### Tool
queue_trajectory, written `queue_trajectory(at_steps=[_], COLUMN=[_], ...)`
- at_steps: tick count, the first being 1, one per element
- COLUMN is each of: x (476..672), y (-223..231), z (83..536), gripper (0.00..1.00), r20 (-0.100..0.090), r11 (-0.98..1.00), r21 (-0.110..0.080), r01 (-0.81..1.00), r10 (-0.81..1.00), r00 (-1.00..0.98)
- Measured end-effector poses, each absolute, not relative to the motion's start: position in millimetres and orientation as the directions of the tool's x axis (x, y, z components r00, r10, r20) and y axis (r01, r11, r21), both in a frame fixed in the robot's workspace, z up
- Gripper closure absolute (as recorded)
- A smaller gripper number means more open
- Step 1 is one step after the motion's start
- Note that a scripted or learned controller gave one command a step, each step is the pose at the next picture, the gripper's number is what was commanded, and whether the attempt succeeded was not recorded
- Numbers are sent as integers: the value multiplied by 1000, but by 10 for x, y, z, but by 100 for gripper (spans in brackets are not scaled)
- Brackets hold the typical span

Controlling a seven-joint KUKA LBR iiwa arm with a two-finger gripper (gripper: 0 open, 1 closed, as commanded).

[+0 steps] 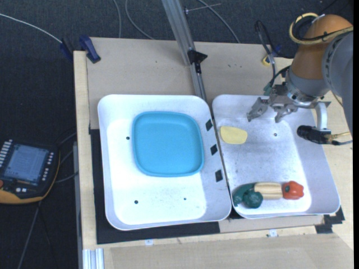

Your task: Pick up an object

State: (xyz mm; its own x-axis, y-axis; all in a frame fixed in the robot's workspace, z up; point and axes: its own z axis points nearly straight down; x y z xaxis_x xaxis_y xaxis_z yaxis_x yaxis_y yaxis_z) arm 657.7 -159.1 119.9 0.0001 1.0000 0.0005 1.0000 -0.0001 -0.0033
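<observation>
**Desk:** What does the overhead camera give you?

**Operator:** I see the gripper (265, 115) over the far end of the right bin (263, 161), reaching in from the right. Its two fingers (255, 112) are spread apart and grip nothing. I can't tell whether the tips touch the bin floor or hang just above it.

**Desk:** And the things to pick?

**Operator:** All four lie in that same bin. The nearest to the claw is a yellow piece (233, 135), flat against the bin's left wall, a little nearer the camera than the fingers and apart from them. Along the near edge I have three in a row: a green object (248, 197) on the left, a tan cylinder (268, 190) lying on its side in the middle, and a red object (292, 190) on the right. They look to be touching one another, and they are well apart from the claw.

**Desk:** The other side?

**Operator:** The left bin (118, 150) holds a blue tray (168, 143), square with rounded corners, lying flat toward the far end. Both bins sit side by side on the bench (140, 66).
</observation>
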Motion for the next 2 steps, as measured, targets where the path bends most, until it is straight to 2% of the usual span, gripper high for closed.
queue_trajectory(at_steps=[1, 2], x=[6594, 6604], y=[-1590, -1651], z=[1336, 1956], gripper=[100, 100], r20=[-1, -1], r11=[1, 0], r21=[3, 5], r01=[1000, 1000], r10=[1000, 1000], r00=[-1, 0])
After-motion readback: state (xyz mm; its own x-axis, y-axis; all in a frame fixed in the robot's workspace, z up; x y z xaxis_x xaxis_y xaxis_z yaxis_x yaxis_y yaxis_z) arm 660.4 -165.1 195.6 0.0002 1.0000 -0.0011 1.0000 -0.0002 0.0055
